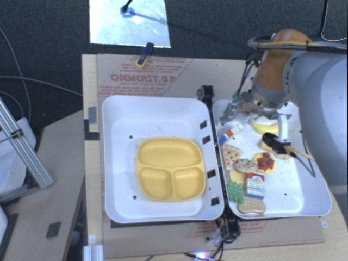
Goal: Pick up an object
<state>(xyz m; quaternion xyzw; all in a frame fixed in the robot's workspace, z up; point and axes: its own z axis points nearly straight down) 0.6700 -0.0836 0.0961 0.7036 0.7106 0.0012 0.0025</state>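
With the gripper (243, 109) above the pizza slice (230, 155), jaw state unclear, it should descend squarely onto one toy in the right bin (312, 197).

At the centre we see the left white bin (114, 145), and inside it a yellow divided tray (169, 167) with one long compartment at its 12 o'clock side and two smaller ones toward 6 o'clock. A cardboard sheet (163, 76) with red lettering lies under the bins on the bench (60, 162). At 12 o'clock we find a shiny square plate (109, 15) on dark carpet. Aluminium framing (22, 151) stands at 9 o'clock.
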